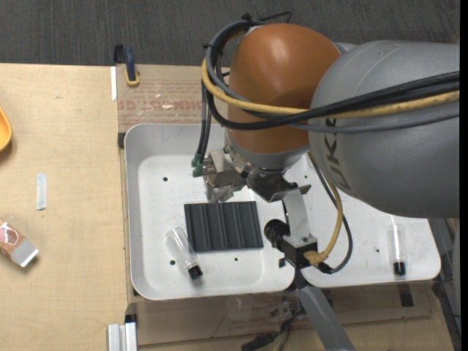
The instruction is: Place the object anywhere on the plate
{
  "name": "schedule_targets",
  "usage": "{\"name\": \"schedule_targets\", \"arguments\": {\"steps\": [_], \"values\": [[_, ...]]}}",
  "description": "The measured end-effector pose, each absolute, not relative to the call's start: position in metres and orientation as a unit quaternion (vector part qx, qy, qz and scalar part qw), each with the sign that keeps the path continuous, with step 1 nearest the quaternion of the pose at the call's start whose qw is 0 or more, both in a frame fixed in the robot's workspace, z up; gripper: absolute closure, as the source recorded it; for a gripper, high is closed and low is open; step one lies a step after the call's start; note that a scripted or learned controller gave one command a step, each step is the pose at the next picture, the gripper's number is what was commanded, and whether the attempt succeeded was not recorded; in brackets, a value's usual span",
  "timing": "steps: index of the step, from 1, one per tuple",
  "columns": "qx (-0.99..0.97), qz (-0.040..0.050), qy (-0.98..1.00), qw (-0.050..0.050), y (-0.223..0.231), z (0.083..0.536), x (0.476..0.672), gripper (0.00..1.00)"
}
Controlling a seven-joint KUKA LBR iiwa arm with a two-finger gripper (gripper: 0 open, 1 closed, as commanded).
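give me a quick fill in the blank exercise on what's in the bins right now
1. The dark ribbed plate lies in the ____ bin.
2. A clear vial with a ____ cap lies beside the plate's lower left corner.
3. A second vial lies in the ____ bin.
4. The band above the arm's wrist is ____.

Missing words: left; black; right; orange

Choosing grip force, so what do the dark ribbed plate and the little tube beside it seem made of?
Ribbed plate: probably hard plastic or rubber, matte dark grey, with moulded parallel ridges. Tube: see-through plastic or glass, glossy, with a black cap; which one is unclear.
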State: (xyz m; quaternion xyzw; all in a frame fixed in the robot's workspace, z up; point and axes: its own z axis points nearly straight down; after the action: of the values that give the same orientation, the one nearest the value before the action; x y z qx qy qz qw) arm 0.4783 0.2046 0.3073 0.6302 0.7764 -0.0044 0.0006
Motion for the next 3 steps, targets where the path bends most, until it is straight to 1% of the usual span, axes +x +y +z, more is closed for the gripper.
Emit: {"name": "schedule_targets", "arguments": {"steps": [1, 2, 3], "values": [[0.617, -0.0022, 0.787, 0.0, 0.181, 0.303, 0.486, 1.0], [0.6, -0.0022, 0.8, 0.0, 0.154, 0.311, 0.478, 1.0], [0.553, -0.0019, 0.833, -0.001, 0.128, 0.282, 0.478, 1.0]]}}
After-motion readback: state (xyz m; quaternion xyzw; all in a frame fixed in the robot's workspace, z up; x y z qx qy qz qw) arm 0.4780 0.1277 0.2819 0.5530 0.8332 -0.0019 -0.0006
